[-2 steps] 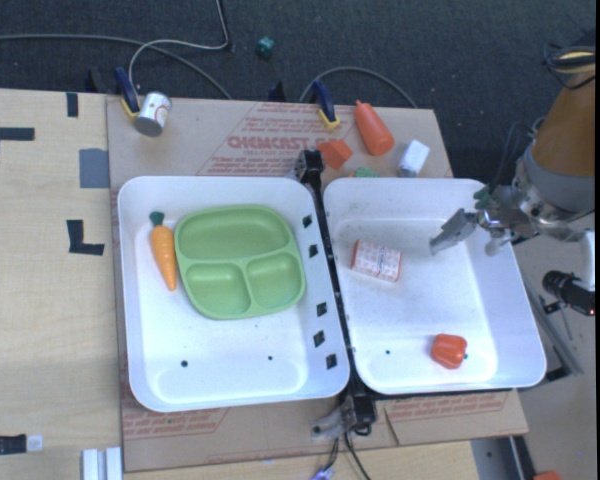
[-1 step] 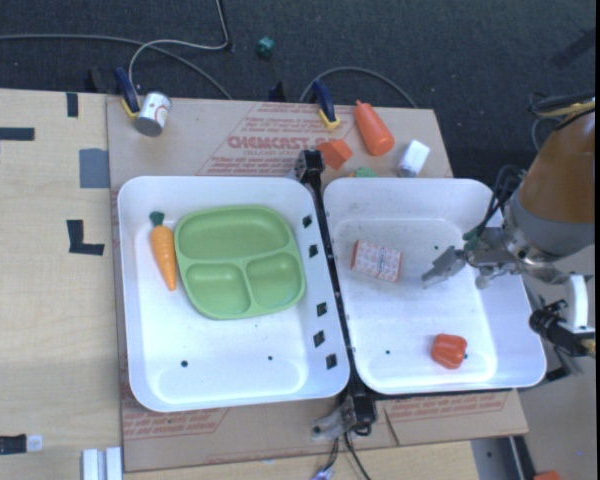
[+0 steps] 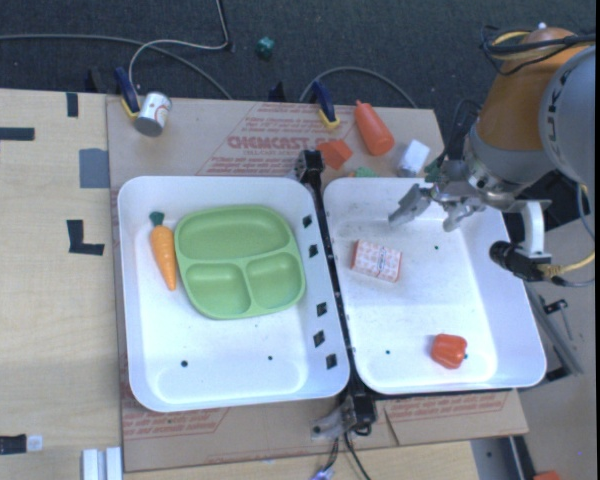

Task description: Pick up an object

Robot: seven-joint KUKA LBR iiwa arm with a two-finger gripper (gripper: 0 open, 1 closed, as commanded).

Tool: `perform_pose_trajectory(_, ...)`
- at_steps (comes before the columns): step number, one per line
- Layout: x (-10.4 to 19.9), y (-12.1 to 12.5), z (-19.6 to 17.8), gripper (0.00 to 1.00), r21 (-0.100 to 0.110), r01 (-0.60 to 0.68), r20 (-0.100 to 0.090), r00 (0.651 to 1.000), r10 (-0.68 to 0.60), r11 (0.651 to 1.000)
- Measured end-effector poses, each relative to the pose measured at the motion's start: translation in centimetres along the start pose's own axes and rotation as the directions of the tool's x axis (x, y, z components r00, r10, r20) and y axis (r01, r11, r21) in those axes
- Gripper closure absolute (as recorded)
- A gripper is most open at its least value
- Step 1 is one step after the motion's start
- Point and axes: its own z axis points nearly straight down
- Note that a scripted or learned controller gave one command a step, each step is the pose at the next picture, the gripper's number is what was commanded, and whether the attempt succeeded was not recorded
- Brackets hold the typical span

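My gripper (image 3: pixel 432 213) hangs over the upper part of the right bin (image 3: pixel 500 318), its two fingers spread open with nothing between them. A pink waffle-like block (image 3: pixel 377 260) lies in that bin, below and left of the gripper. A red pepper-like toy (image 3: pixel 448 350) rests near the bin's lower right corner. In the left bin (image 3: pixel 140 298) lie a green divided plate (image 3: pixel 240 260) and a toy carrot (image 3: pixel 163 253) beside the plate's left side.
Outside the bins, on the cardboard at the back, sit an orange toy (image 3: pixel 373 129), a small red piece (image 3: pixel 335 153), a white cube (image 3: pixel 415 154) and a small can (image 3: pixel 154 112). Cables run along the far edge.
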Motion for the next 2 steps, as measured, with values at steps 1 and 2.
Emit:
perform_pose_trajectory(1, 2.2, 1.2, 2.3, 0.0, 0.002, -0.001, 0.0, 1.0, 0.001, 1.0)
perform_pose_trajectory(2, 2.9, 2.5, 8.2, 0.0, 0.004, -0.002, 0.0, 1.0, 0.002, 1.0)
